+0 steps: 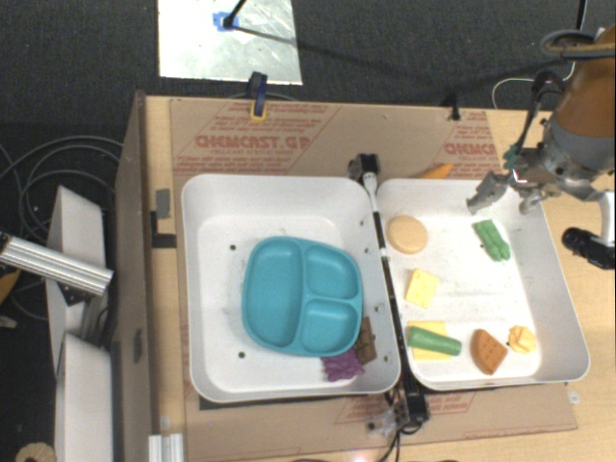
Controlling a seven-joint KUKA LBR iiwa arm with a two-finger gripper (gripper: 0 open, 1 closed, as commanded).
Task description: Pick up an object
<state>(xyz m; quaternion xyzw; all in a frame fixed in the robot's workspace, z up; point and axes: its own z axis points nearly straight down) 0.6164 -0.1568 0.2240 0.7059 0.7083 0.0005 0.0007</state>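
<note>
Orange-brown wedge [488, 351], yellow piece [521, 339] and green-and-yellow stick [432, 341] crowd the right bin's [568, 287] near edge, so I would skip those. Farther back, the green block [492, 240] lies alone, my likeliest target. My gripper [507, 192] hovers just beyond it, fingers spread and empty. I would centre over the block, align across its narrow width, then descend.

teal plate [300, 296], white bins [207, 200], green block [492, 240]

Dark carpet floor [77, 56] — shiny square sheet [229, 27] lying there, black cables [38, 176] curling left of brown desk [289, 128].
</note>
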